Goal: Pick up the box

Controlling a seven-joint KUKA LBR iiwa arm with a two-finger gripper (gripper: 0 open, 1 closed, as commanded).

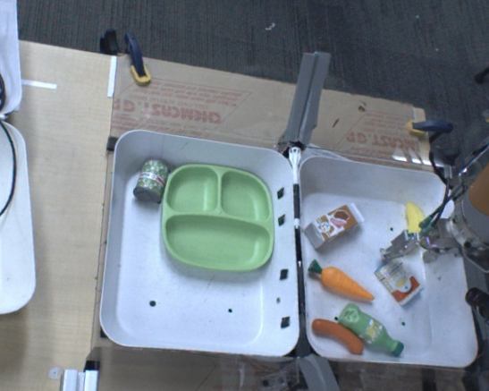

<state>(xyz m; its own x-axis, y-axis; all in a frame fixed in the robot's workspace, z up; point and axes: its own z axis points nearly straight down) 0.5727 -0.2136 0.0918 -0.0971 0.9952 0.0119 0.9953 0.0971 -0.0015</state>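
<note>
We see the right bin holding the box near its upper left, untouched. Our gripper hangs just right of it, above a small packet, fingers spread and empty. We're approaching; next we must shift left, then descend.

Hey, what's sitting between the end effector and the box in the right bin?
Nothing: in the camera view, only bare white bin floor separates the end effector from the box.
</note>
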